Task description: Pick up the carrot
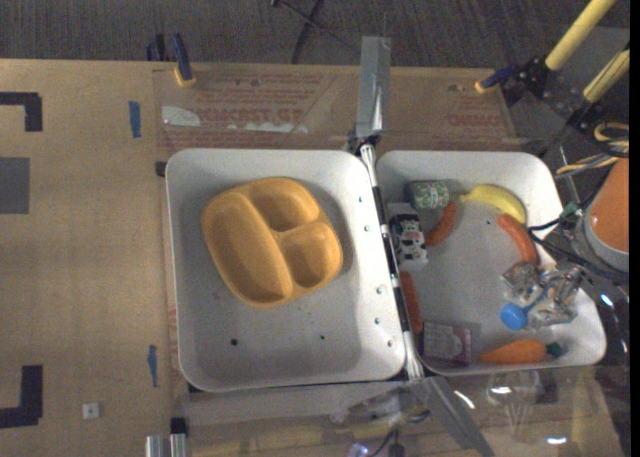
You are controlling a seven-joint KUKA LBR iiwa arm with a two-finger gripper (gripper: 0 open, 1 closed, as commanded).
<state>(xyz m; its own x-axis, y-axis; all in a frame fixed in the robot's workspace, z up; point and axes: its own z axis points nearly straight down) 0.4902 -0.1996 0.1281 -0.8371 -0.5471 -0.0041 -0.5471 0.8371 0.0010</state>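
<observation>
The carrot (512,352) is orange with a green stem end pointing right. It lies flat along the near wall of the right bin (470,275), at its near right corner. My gripper (546,290) hangs over the right side of that bin, a little farther back than the carrot and apart from it. It is low over a crumpled clear bottle with a blue cap (513,317). The arm's orange band (612,207) shows at the right edge.
The right bin also holds a banana (497,200), a green can (430,194), two orange sausages (518,237), a small black-and-white toy (408,237) and a purple box (447,342) left of the carrot. A yellow divided plate (272,240) sits in the left bin (200,345).
</observation>
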